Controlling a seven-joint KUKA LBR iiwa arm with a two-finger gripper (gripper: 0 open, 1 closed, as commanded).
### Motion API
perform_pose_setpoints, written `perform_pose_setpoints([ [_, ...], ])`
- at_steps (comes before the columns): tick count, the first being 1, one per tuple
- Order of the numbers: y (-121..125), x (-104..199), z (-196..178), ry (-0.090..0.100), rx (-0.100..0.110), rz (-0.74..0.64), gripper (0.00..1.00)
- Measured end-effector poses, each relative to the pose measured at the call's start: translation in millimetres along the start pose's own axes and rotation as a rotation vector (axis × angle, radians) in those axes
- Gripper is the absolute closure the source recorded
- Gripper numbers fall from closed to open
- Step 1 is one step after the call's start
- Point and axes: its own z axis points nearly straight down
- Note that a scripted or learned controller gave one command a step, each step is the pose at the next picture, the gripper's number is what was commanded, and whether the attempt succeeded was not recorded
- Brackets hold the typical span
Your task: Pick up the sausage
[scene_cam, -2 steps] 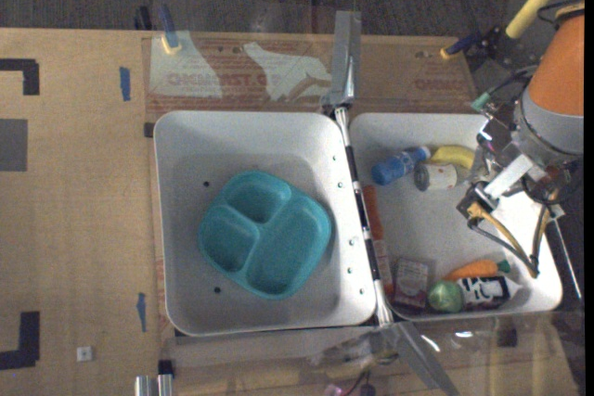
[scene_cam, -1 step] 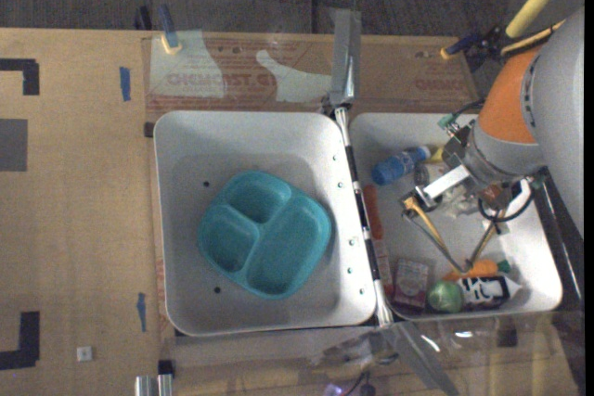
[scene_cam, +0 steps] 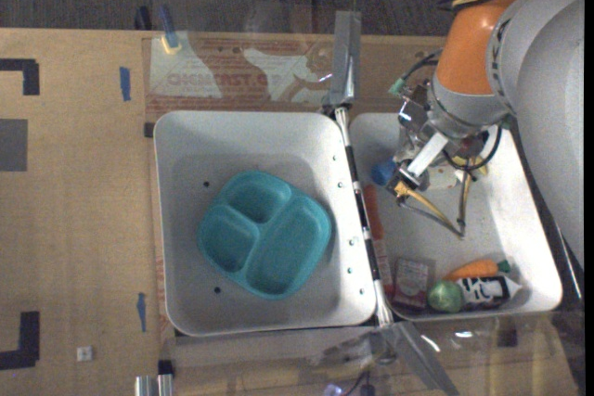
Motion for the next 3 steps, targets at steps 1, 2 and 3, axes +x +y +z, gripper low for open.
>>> perform_pose_setpoints([
  [1,-39.9,81.2,0.2,-0.001,0.001,0.253,1.0],
  [2,8.1,36.5,-48.3,0.0,0.0,-0.035,1.0],
  [3,-27.2,83.7,0.3,-0.002,0.004,0.317,1.0],
])
